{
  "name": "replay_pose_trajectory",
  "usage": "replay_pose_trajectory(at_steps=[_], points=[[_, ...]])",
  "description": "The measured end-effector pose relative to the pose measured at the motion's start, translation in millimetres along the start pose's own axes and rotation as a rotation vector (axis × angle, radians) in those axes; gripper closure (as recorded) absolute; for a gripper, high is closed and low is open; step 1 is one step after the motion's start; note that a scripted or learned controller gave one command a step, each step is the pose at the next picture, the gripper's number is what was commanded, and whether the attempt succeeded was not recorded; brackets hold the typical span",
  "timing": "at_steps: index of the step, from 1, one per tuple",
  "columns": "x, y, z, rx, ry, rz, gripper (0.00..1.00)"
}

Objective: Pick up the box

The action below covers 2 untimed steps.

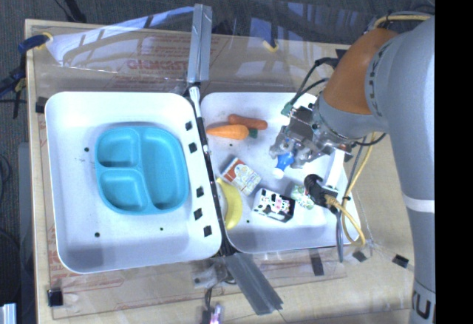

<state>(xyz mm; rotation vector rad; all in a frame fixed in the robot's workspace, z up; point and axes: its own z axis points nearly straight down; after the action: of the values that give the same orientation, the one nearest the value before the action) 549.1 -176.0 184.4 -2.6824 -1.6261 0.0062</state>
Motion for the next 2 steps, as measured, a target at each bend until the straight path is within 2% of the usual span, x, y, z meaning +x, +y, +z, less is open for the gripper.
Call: replay_pose_trajectory(at_steps=[1,2], points=[[0.6,34.9,2.9,-0.002,0.001,-0.043,1.0],[4.7,34.7,1.9,0.001,0.0,-0.229,1.0]])
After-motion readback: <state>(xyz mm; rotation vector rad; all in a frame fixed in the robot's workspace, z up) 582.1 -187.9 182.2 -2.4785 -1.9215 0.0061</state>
